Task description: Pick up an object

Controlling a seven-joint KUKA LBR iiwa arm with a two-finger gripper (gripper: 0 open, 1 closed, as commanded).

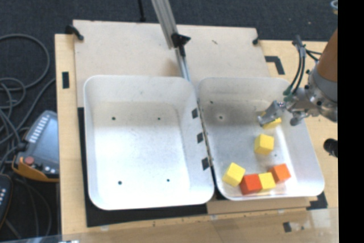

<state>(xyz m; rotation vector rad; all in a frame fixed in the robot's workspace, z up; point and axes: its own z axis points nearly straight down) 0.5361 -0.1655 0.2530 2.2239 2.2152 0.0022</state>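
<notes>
Here, the scene line by line.
Key relation: a small yellow block (273, 121) lies right at the tips of the grey two-finger gripper (268, 118), which reaches leftward into the right shallow white plastic bin (239, 91); part of the block is hidden by the metal.
Gripper state: whether the small yellow block sits between the tips or just under them cannot be told from this slant.
Nearest alternative: a yellow cube (264, 144), standing free just below the gripper in the same bin.
Cluster: a tilted yellow cube (234, 173), an orange-red cube (251, 183), a small yellow cube (267, 181) and an orange cube (281, 172), touching in a row near the front wall.
Materials: matte, hard-edged blocks, likely foam or wood; bin floor smooth, lightly speckled.
Left bin (142, 139): same white plastic, well apart from the gripper.
</notes>
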